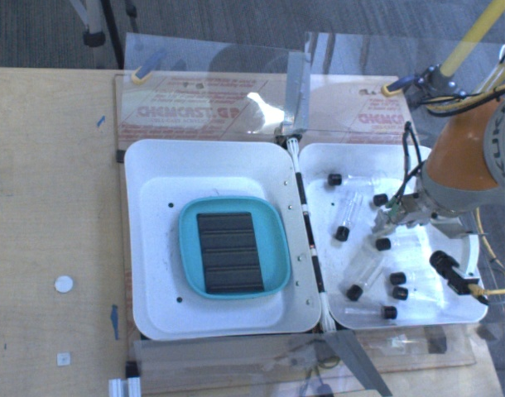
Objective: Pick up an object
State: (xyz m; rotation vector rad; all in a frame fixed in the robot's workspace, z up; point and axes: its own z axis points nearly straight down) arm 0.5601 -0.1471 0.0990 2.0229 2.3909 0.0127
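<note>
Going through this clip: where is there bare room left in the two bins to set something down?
Left bin: a bare white border runs all around the teal tray, widest along the far edge. Right bin: crowded, with black-capped vials scattered under the gripper; its far strip above the vials looks barest.

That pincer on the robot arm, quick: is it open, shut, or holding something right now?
Pincer: low in the right bin among the clear vials; open, shut or holding cannot be told.
</note>
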